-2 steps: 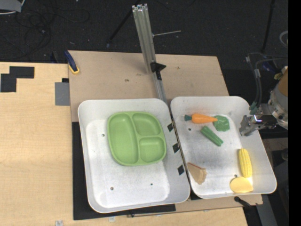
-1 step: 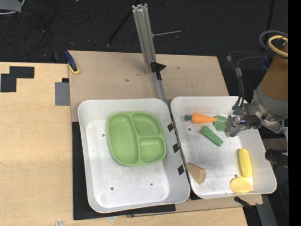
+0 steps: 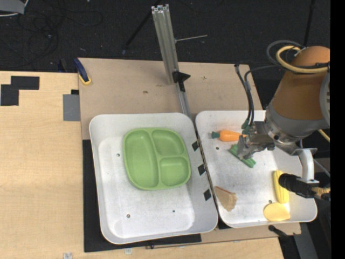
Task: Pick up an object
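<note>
presently: gripper [image 3: 247,146] low in the right bin [image 3: 249,183], in its upper middle part, directly over a small green object [image 3: 246,158]. touching it or just above it, cannot tell which. cannot tell whether clenched or released, the tip being too cluttered from this angle. green object flat on the bin floor, lying at a slant, one end out past the gripper toward the front. grey arm [image 3: 299,99] with orange band in from the right, over the bin's far right corner.

also in the right bin: orange carrot-shaped piece [image 3: 229,136] just left of the gripper, lying crosswise, green end toward the left bin. tan wedge [image 3: 226,198] near the front left edge, well apart from the gripper. yellow piece [image 3: 277,211] at the front right corner, partly hidden.

left bin [image 3: 108,209]: green three-compartment plate [image 3: 157,158], flat, toward the back and middle.

both bins side by side on the counter [image 3: 124,85], close together. upright metal post [image 3: 164,42] behind them.
</note>
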Robot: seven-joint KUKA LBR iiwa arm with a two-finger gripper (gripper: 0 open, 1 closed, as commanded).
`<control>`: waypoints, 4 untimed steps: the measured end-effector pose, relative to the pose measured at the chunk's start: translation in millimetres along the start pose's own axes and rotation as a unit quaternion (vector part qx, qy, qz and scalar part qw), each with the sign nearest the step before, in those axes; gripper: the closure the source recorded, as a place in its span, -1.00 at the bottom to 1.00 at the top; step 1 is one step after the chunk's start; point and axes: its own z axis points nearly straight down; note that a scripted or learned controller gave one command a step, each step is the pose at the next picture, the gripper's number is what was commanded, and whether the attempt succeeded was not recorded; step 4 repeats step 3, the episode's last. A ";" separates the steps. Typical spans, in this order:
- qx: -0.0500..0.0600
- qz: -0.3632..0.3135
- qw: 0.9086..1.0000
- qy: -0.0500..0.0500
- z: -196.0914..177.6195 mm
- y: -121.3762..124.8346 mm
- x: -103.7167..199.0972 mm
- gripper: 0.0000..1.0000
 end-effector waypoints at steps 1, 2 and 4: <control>0.000 0.000 1.000 0.000 3.6 7.2 48.0 1.00; 0.000 0.000 1.000 0.000 11.4 -4.8 93.4 1.00; 0.000 -0.001 1.000 0.000 11.5 -11.5 152.1 1.00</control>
